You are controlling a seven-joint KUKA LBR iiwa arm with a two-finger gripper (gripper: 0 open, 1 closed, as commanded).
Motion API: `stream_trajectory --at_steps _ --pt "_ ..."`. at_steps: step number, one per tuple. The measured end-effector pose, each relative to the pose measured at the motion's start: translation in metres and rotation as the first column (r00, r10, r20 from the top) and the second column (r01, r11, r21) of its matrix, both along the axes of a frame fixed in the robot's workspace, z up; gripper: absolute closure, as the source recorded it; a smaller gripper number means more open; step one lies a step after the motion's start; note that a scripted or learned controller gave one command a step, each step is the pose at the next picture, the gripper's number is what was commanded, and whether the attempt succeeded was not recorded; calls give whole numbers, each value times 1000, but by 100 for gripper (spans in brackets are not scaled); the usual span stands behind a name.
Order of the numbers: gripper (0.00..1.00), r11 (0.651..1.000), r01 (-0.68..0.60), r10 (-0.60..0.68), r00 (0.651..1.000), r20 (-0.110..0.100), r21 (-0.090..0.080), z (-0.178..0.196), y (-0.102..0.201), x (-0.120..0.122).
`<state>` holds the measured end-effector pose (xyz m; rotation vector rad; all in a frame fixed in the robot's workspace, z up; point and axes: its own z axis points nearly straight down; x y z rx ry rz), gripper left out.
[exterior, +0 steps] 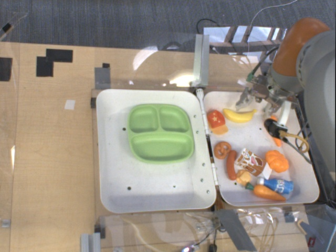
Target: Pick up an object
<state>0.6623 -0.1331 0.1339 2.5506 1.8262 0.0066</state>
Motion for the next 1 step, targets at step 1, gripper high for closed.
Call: stream_trajectory --at_steps 1 --pt "0 999 40 -40 999 1 2 54 61 4"
